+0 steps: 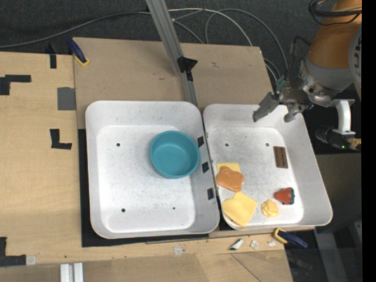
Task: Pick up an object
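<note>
Currently, the two-finger tool (275, 111) is seen spread open and gripping nothing, above the far rim of the right white bin (305, 143). Within that bin, toward its near edge, an orange bread-shaped piece (230, 179), a flat yellow piece (239, 207), a small yellow lump (269, 208) and a red piece (284, 196) are found, well apart from the tool. A round teal bowl (174, 153) is seated in the left white bin (106, 128), beside the right bin.

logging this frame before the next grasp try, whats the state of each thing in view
end effector: open, holding nothing, above the far edge of the right bin
blue bowl: upright in the left bin
orange piece: lying on a yellow slice, right bin
yellow wedge: flat, near edge
small yellow lump: touching the red piece
brown block: lying flat, apart
</note>
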